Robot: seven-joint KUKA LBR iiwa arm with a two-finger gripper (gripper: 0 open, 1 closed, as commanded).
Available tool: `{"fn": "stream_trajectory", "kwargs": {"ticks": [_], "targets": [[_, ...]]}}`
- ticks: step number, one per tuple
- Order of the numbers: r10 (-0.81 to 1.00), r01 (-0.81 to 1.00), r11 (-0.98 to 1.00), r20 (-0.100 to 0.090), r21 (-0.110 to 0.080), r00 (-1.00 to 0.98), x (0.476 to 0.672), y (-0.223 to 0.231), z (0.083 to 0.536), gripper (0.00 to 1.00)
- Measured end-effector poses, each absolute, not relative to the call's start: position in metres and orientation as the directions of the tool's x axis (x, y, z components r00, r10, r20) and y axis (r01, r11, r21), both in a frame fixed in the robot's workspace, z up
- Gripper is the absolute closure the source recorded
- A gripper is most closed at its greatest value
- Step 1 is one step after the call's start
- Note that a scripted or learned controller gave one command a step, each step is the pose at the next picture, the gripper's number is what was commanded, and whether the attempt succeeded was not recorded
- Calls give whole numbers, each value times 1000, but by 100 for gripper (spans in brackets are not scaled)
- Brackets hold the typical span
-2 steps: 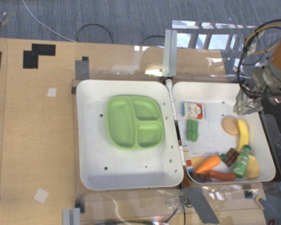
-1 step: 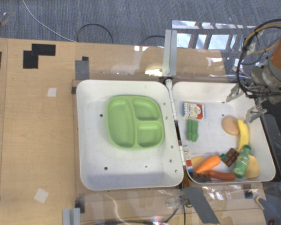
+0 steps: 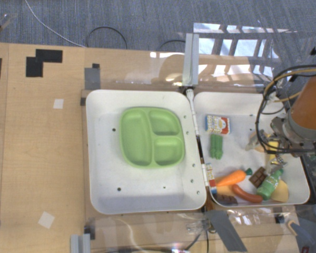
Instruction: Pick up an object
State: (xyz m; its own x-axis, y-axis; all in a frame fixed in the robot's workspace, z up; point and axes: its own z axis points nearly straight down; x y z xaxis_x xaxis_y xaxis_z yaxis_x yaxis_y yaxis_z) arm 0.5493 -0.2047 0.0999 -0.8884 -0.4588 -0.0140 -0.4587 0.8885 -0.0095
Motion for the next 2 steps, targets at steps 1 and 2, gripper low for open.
{"fn": "stream_trajectory", "kwargs": {"ticks": [1,2], "targets": [[-463,-463,886,-21,-15,-886,575,-96,96,0],[-574,-574,819,-16,-20,-818,565,-189,95,0]]}}
